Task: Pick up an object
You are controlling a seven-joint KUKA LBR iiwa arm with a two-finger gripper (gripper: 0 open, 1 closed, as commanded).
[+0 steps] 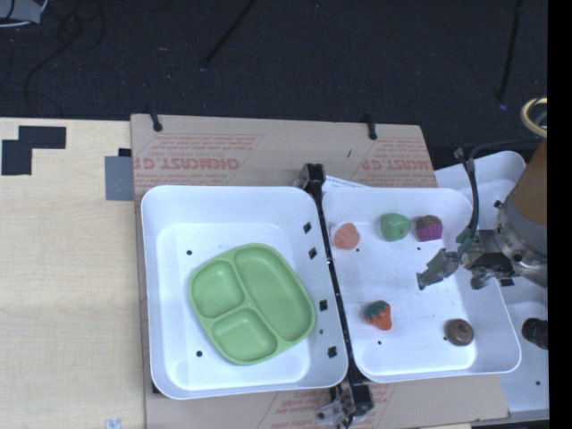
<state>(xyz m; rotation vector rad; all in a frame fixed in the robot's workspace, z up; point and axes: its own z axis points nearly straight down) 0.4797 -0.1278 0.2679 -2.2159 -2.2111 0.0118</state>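
Two shallow white bins sit side by side on the desk (63, 266), over a sheet of printed cardboard (268, 155).

Left bin (170, 213): holds a green divided plate (251, 303) with three compartments, lying flat and turned at an angle, roughly central in the bin.

Right bin (402, 356): five small objects, all apart from one another.
- Pale orange-pink lump (347, 235), upper left, near the divider between the bins.
- Green rounded piece (394, 226), along the upper part of the bin.
- Purple piece (429, 228), just beside the green one on its right; whether they touch is not resolvable.
- Orange-red piece with a green top (378, 314), lower centre.
- Brown round piece (460, 332), lower right, near the bin's right wall.

Arm enters from the right edge. The gripper (440, 269) hangs over the right half of the right bin, below the purple piece and above the brown one, pointing left. Jaws stand apart; nothing is visible between them. No object is lifted; all five rest on the bin floor.
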